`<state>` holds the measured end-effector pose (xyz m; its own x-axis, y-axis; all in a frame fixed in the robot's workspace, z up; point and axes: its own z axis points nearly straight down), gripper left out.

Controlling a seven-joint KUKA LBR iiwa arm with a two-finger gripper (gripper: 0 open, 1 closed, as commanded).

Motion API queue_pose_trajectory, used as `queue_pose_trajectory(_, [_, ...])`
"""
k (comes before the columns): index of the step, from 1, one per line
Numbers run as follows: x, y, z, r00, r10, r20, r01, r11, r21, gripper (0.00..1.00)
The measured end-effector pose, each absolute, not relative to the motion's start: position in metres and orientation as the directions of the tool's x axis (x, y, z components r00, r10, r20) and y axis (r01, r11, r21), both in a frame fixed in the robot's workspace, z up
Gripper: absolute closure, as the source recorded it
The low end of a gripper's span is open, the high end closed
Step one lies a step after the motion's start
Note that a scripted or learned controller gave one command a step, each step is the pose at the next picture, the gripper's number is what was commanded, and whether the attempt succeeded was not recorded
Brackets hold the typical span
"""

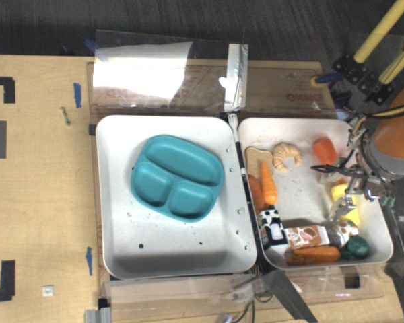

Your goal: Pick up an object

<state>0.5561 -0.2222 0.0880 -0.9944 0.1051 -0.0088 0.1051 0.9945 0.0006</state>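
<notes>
we see two white bins side by side in the lower middle of the frame. the left bin (121, 247) holds a teal divided plate (177, 176), lying flat at its centre. the right bin (303, 128) holds the loose objects: a croissant (287, 156) near the top, an orange-red piece (325, 151) to its right, a carrot (268, 185) along the left wall, a black-and-white checkered item (270, 219) below it, a small carton (312, 235) with a sausage-like piece (314, 254) under it along the bottom edge, and a dark green object (356, 248) in the lower right corner. the gripper (345, 200) hangs at the right side of this bin, just over a yellow object (343, 200); we cannot tell how its jaws stand.
</notes>
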Motion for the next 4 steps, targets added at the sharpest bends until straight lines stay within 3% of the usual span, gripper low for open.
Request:
queue_pose_trajectory(1, [0.536,-0.221,0.088,-0.980,0.199,-0.010,0.199,0.980,0.002,0.00])
queue_pose_trajectory(2, [0.540,-0.221,0.102,-0.980,0.196,-0.023,0.197,0.980,0.000,1.00])
queue_pose_trajectory(3, [0.539,-0.220,0.101,-0.980,0.196,-0.021,0.197,0.980,0.000,0.00])
queue_pose_trajectory(4, [0.537,-0.222,0.088,-0.983,0.184,-0.010,0.184,0.983,-0.001,0.00])
